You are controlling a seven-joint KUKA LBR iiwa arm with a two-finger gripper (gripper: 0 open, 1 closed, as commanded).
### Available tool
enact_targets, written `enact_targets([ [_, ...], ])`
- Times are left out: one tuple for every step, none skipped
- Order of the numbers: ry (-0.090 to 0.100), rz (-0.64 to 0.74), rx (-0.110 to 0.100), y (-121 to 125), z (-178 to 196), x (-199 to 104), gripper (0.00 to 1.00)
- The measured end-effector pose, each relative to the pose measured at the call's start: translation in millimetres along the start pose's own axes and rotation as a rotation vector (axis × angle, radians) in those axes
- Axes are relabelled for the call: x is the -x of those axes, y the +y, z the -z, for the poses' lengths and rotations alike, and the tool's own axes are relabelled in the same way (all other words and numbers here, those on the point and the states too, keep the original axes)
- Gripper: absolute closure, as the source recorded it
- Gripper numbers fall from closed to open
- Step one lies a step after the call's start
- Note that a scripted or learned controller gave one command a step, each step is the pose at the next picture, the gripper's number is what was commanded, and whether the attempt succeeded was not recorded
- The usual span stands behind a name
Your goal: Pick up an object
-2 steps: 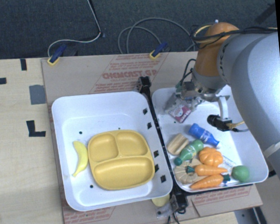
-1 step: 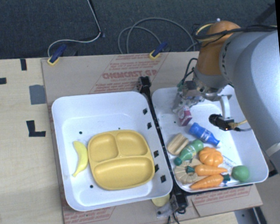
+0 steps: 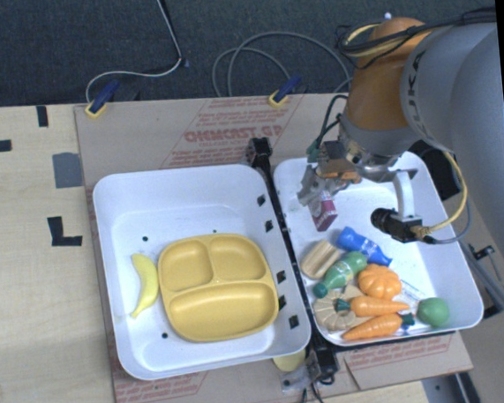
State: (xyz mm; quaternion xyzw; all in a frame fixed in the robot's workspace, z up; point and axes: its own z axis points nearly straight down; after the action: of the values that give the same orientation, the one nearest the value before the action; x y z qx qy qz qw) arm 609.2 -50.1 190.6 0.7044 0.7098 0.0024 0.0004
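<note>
White bins: two shallow bins sit side by side on a cardboard sheet [image 3: 219, 137]; the left bin [image 3: 110, 201] carries a yellow divided plate [image 3: 216, 286] and a banana [image 3: 143, 283] near its left wall.
Right bin contents: the right bin [image 3: 458, 265] carries a pile of toy food toward its near edge, including a bread roll [image 3: 318, 257], a blue piece [image 3: 361, 244], a green vegetable [image 3: 340, 273], an orange pumpkin-like piece [image 3: 380, 281], two carrots [image 3: 376, 315] and a green ball [image 3: 433, 312] at the near right corner.
Gripper position: the gripper [image 3: 323, 200] hangs over the far left part of the right bin, near the divider between the bins.
Jaw state: a small dark red item [image 3: 325, 214] sits right at the fingertips; whether the jaws clamp it, or how wide they stand, cannot be told.
Task object: no item is confirmed as grasped; the dark red item is the nearest candidate, well apart from the pile.
Progress: judged as at the grasp stage; a secure grip and the lift are not yet shown.
Readable writing: red print on the cardboard, upside down to the camera, too faint to read with certainty.
Other labels: none legible on the toys or the arm.
</note>
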Motion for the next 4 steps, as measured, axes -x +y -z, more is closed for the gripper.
enact_targets([
  [-0.001, 0.001, -0.003, 12.7, 50.5, -57.2, 1.0],
  [-0.003, -0.002, -0.012, 2.0, 14.7, -109.2, 1.0],
  [-0.006, -0.013, -0.012, -16.1, -10.7, -40.2, 1.0],
  [-0.004, -0.008, -0.003, -2.8, 50.9, -13.4, 1.0],
])
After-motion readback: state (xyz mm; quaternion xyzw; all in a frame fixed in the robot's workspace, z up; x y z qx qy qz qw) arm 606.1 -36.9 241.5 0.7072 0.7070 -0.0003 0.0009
